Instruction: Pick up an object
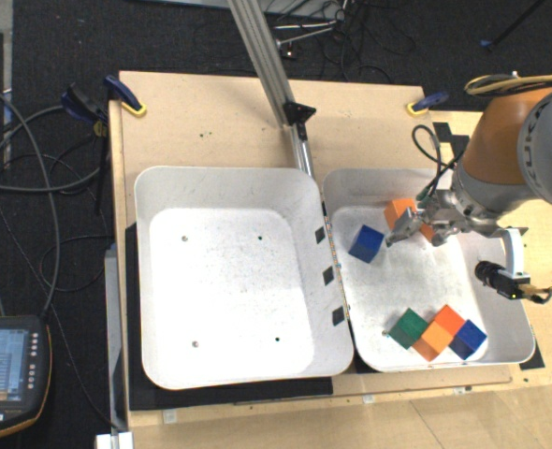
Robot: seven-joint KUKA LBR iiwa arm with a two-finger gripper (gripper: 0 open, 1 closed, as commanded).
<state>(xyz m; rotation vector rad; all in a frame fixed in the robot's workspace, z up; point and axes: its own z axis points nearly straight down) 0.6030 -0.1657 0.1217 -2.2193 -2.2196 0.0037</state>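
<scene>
Camera view puts the gripper (414,224) low over the upper part of the right bin (501,344), right of centre in the frame, with an orange block (399,212) at its fingertips; whether the claw is closed on it or merely beside it I cannot tell. A blue cube (367,243) lies just to its left. The lift looks not yet done — no object is clearly held. A green, orange and blue cluster (437,331) sits untouched lower right. No readable writing or brand shows anywhere.
</scene>
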